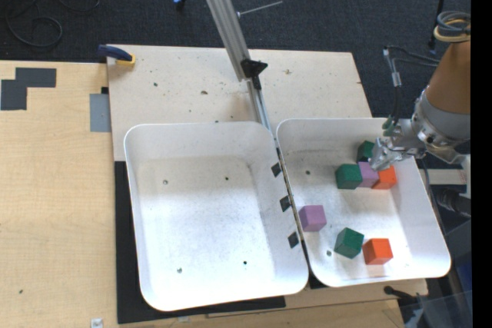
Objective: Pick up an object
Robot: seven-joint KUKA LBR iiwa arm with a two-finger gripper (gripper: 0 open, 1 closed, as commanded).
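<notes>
Inside right bin (430, 261): matte cubes (green (348, 176), purple (312, 217), orange (377, 250)).

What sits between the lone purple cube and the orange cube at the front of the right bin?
A green cube lies between the purple cube and the orange cube, seen in the camera view.

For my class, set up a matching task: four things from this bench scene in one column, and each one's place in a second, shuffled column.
Things
1. lone purple cube
2. gripper
3. blue clamp
4. left bin

Places
A. far left corner of the board
B. beside the right bin
C. right bin, near the divider
D. over the block cluster at the right bin's far side

Pairs: 1-C, 2-D, 3-A, 4-B
</notes>
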